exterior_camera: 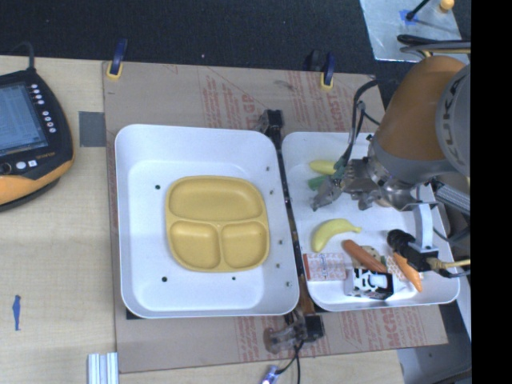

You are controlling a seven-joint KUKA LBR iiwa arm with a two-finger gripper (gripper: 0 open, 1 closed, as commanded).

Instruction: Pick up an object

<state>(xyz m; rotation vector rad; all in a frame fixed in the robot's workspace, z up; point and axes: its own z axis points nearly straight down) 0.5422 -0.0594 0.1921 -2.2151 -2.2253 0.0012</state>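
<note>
Bench [64, 238], two white bins [134, 238], one yellow tray [216, 221], one banana [334, 232], end effector [322, 192] state unclear

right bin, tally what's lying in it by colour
yellow: 2, banana and small yellow piece
orange: 2, left carrot and right carrot
green: 1, green piece
red and white: 1, packet
black and white: 1, box
total: 7

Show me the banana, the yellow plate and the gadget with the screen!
banana [334, 232]: camera view, middle of its curve.
yellow plate [216, 199]: camera view, its big top compartment.
gadget with the screen [16, 123]: camera view, on its screen.
</note>
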